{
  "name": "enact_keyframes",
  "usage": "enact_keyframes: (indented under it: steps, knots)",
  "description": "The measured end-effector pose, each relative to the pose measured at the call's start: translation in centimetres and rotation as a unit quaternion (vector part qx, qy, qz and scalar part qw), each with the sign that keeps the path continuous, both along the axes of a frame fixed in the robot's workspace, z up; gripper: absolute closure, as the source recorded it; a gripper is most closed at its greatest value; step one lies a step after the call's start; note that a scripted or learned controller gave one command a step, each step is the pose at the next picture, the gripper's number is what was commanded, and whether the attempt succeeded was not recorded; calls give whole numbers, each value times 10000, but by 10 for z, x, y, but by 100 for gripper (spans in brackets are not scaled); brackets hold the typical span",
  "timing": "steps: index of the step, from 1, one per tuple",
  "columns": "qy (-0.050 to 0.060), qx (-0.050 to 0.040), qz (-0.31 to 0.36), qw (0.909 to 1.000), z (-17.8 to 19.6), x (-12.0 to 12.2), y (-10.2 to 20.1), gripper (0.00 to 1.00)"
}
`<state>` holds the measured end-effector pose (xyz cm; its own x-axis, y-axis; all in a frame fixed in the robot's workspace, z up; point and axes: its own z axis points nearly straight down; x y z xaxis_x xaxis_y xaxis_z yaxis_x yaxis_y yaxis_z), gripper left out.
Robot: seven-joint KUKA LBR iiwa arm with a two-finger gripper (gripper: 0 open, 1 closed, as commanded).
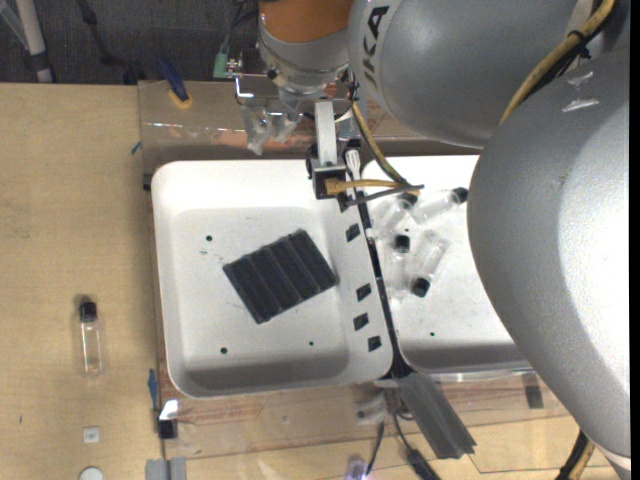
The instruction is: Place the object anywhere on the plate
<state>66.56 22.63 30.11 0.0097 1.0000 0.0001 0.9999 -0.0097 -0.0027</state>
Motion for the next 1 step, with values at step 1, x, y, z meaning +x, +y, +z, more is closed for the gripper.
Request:
enact_keyframes:
  steps: [1]
  knots:
    - [-23,4,1239,9923,92,-42,-2,100]
